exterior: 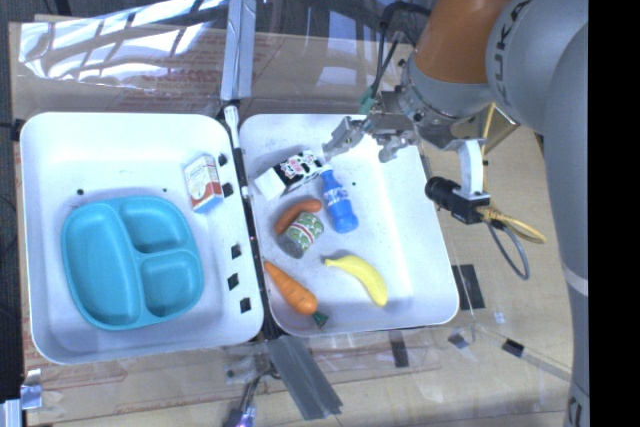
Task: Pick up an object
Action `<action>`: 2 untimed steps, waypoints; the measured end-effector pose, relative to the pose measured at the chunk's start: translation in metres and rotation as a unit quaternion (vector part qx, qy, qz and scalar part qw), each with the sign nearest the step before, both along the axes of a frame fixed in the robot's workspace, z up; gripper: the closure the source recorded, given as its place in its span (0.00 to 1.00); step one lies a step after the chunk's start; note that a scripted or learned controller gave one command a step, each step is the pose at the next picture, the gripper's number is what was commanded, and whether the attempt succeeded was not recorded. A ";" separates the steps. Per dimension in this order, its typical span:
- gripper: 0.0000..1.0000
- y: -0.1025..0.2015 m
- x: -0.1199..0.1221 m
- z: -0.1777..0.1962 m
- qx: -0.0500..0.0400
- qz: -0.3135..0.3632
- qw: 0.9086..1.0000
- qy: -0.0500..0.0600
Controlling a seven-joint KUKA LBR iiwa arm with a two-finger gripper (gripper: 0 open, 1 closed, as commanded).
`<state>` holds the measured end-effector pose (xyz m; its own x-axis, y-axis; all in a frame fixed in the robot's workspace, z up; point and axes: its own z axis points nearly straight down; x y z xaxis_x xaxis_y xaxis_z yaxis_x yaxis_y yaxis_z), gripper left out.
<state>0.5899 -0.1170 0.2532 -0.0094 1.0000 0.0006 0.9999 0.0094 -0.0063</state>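
Over the far edge of the right-hand shallow white bin (425,245), the gripper (372,141) hangs with its two fingers (340,137) spread moderately wide and nothing between them. From the bin's centre they sit at about twelve o'clock, apart from every object below.

Just beside the nearer fingertip, at its seven o'clock, lies a small black-and-white carton (297,167). Next to that, toward five o'clock, lies a blue plastic bottle with a white cap (338,202). Further toward six o'clock a reddish-orange sausage-shaped piece (298,213) touches a small labelled can on its side (303,232). Near the bin's front rim lie a yellow banana (358,276) and an orange carrot with a green tip (292,289).

At nine o'clock, the left white bin (50,155) holds a turquoise divided plastic tray (132,260) and a small red-and-white box (203,182).

Judging by this, the pick is not yet done: no object is lifted or gripped. A descent, a closing and a lift all remain, and the carton or the bottle looks the closest candidate.
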 end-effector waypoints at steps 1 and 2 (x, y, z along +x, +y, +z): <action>0.00 -0.034 0.029 -0.120 -0.001 -0.038 0.999 0.000; 0.00 -0.056 -0.004 -0.162 0.000 -0.026 1.000 -0.001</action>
<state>0.5858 -0.1728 0.0913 0.0426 0.9991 0.0004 0.9991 -0.0426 -0.0048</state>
